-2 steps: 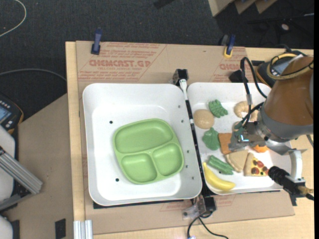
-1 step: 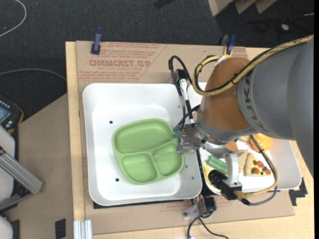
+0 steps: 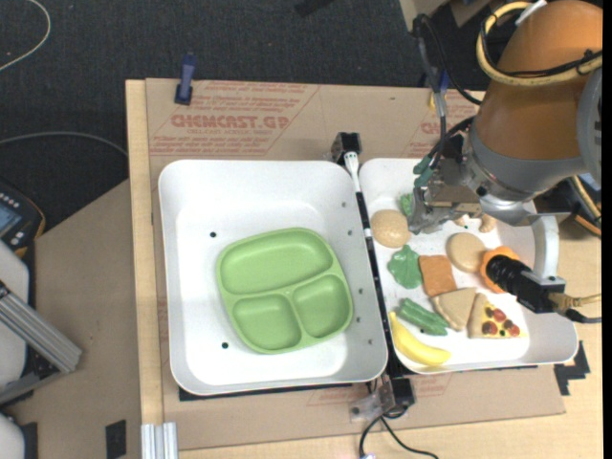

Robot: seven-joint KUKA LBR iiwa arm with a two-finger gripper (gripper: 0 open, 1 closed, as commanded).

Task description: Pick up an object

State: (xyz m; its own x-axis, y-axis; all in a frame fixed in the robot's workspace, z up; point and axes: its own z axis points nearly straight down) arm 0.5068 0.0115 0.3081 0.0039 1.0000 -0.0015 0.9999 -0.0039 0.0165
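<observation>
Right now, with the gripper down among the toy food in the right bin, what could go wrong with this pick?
1. The items are crowded: the gripper sits by the round bun and the green leafy piece, so it may knock or catch the wrong one.
2. It works close to the right bin back wall, which may block it.
3. The arm hides its fingers, so a missed grasp could go unnoticed.

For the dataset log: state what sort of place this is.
Likely a robotics lab bench: a robot arm reaches over two white bins, toy food such as a banana fills one, and cables trail on dark carpet.
</observation>
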